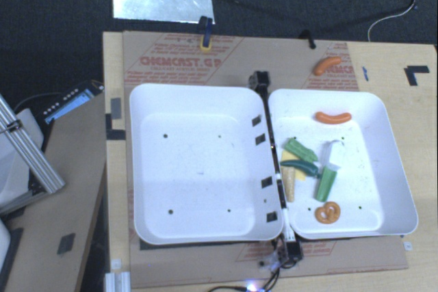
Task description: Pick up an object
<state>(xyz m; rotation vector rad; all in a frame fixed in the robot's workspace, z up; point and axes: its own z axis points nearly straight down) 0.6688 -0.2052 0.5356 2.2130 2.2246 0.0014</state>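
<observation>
The right bin [393, 167] holds several small toy foods. An orange sausage [332, 117] lies near its far side. A green piece [300, 149] and a dark teal piece [301, 166] lie over a yellow wedge [290, 178] by the bin's left wall. A green cylinder [326, 182] with a pale grey piece [333, 152] above it lies in the middle. A brown pretzel [328, 213] rests near the front edge.
The left bin [198, 167] sits beside the right one, joined by black clips [265, 161]. Another orange sausage [327, 65] lies on the cardboard behind the bins. A yellow and blue clamp [204, 34] stands at the board's far edge.
</observation>
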